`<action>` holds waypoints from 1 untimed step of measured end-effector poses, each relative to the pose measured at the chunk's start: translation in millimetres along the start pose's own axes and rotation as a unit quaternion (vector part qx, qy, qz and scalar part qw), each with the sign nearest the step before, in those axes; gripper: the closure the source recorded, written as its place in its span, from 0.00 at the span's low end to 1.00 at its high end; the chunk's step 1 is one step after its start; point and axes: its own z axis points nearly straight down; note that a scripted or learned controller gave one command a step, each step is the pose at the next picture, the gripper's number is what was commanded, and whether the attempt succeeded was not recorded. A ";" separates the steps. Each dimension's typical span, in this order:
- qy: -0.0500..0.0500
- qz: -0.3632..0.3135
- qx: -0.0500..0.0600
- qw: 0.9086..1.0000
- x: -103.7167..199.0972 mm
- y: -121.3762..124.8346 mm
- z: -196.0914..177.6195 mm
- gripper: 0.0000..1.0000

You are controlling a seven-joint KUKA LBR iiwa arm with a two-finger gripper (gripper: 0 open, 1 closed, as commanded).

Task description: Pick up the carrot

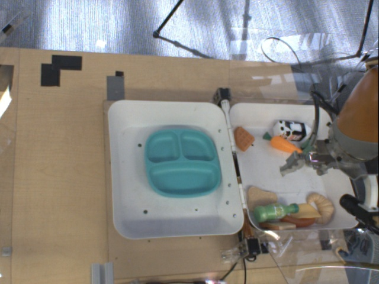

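The carrot (285, 144) is a small orange piece with a green tip, lying in the upper middle of the right bin (260, 170). It rests against a black-and-white cow toy (292, 130). My gripper (299, 162) hangs over the right bin just below and to the right of the carrot. Nothing shows held in it.
A brown bread-like piece (243, 138) lies by the right bin's left wall. A green bottle (277, 210), a croissant (323, 205) and other food toys crowd its front edge. The left bin (124, 176) holds a teal divided plate (182, 161).
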 end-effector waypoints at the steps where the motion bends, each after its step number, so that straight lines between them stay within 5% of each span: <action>1: -0.002 -0.026 -0.006 1.000 -29.6 78.5 -72.5 0.00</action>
